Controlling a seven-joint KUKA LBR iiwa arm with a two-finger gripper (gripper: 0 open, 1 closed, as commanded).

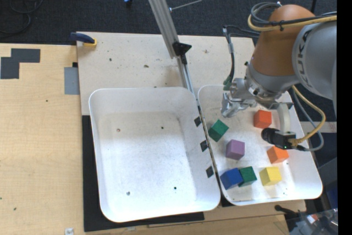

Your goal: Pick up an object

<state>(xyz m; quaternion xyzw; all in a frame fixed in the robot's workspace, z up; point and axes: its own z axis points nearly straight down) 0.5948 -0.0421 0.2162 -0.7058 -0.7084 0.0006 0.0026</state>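
Note:
My gripper (231, 107) hangs over the upper left part of the right bin (308, 187), just above and to the right of a dark green cube (218, 130). Nothing shows in its grasp. Also lying in this bin are a purple cube (235, 149), a blue cube (231, 178) touching a smaller green cube (248, 175), a yellow cube (270, 175), and two orange cubes (263, 118) (278, 154). The arm's orange band (278, 41) is above the bin's far edge.
The left bin (143, 157) lies beside the right one, with black clips (203, 146) along the shared rim. A slanted aluminium bar (165, 19) rises from the bench behind the bins. A black cable connector (278, 137) hangs between the two orange cubes.

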